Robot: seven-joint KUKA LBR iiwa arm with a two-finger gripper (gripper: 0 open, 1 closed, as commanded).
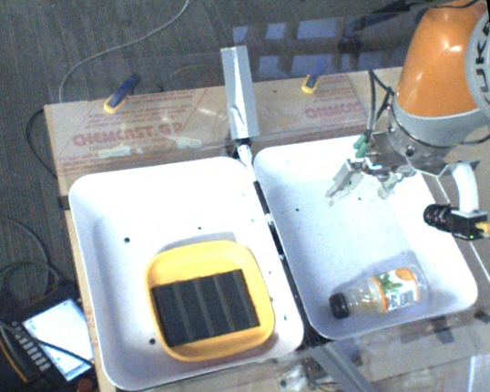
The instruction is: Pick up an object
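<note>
My gripper (pixel 364 179): it hangs over the far part of the right bin (pixel 305 227), up-picture from the bottle, fingers spread apart with nothing between them. Spread that way, I judge it ready to close on something rather than carrying anything.
Bottle (pixel 377 294): it lies on its side along the near wall of the right bin, dark cap pointing toward the divider between the bins, orange-and-green label facing up. Lying flat against that wall, it would be easiest to take across its body, away from the wall.
Gap to bottle: my gripper is well apart from it, with bare white floor between.
Yellow tray (pixel 211 299): it sits in the left bin (pixel 106 249), across the divider from the bottle, dark ribbed panel up. It looks too wide for my fingers, so I judge the bottle the likelier pick.
Stage: nothing lifted yet; reaching toward the bottle comes next.
</note>
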